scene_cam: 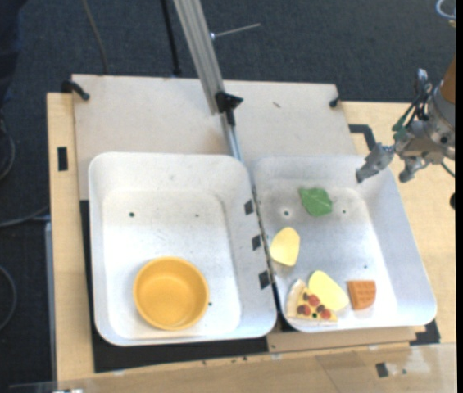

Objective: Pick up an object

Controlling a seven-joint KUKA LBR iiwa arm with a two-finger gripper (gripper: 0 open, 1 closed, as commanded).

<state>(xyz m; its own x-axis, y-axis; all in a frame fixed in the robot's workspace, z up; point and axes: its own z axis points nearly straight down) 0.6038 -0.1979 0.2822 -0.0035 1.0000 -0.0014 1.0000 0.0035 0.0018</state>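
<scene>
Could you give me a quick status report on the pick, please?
Gripper open above right bin's far edge, holding nothing. Nearest: green object. Nothing blocking it.

Yellow bowl (pixel 170 292), green toy (pixel 315 201), orange block (pixel 362 294), pale yellow pcs (pixel 285 246), white bins (pixel 108 178)

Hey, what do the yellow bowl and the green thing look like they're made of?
Yellow bowl: likely hard plastic, with an even colour, a smooth thick rim and a soft sheen. Green thing: probably plastic or rubber, maybe a toy leaf; it is flat, matte and irregular in outline, but too small to be sure.
</scene>
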